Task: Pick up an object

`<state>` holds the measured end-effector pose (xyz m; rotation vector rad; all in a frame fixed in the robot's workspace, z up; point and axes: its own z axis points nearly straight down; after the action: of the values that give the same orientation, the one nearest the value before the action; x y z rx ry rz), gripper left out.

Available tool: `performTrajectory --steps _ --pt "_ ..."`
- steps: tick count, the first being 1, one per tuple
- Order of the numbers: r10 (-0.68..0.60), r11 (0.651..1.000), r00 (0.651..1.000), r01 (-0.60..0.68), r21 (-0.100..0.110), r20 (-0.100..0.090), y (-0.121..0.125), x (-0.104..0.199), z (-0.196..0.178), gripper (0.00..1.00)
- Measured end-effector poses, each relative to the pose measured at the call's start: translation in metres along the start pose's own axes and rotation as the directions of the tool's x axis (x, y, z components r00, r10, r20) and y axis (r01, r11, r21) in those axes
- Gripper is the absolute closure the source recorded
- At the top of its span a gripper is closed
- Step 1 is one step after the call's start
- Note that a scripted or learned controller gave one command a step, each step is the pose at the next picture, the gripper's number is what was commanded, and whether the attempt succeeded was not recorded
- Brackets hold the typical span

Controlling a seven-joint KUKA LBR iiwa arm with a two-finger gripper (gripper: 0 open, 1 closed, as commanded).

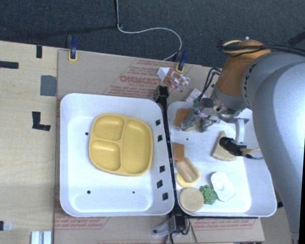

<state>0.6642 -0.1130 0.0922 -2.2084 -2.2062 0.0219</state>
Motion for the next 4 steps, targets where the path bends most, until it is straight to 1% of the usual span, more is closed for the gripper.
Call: performTrajectory --steps 1,2,3,4 --pt "-0.002 1.0 1.0 0.002 -0.027 0.003 -0.059 0.023 -0.097 1.0" --pt "-0.002 1.0 1.0 0.002 -0.022 0.004 -0.058 0.022 -0.09 0.0" --pt "-0.001 1.0 1.0 0.001 -0.014 0.004 -0.052 0.013 0.01 0.0" --pt "-0.002 1.0 1.0 0.003 -0.021 0.004 -0.05 0.014 -0.007 1.0"
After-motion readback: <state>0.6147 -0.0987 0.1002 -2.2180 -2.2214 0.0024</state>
